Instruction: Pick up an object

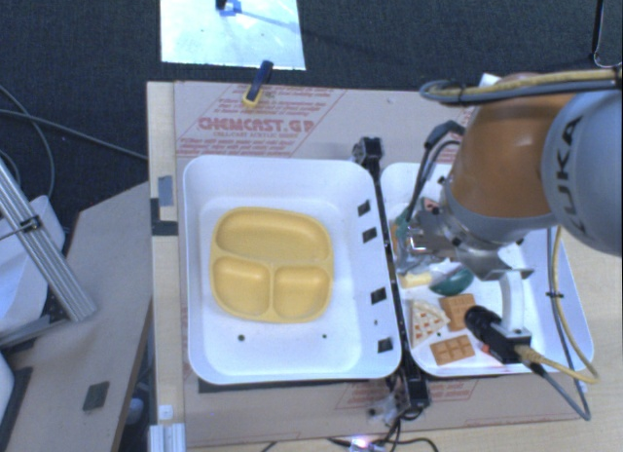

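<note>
Small flat tan waffle-like toy pieces [440, 325] lie near the front of the right shallow white bin [574, 338], just below and slightly left of the grey arm's gripper [421, 245], which hangs over that bin's left side; whether it is apart or together, I cannot tell. The yellow three-compartment plastic tray [272, 263] sits well apart in the left white bin [209, 187].

Only a couple of readable bits here: red print reading "CHEMCAST" is showing on the brown protective paper sheet [263, 124] lying just behind the left white bin [195, 245], and part of "KUKA" is showing in dark letters on the grey arm housing [584, 182].
</note>
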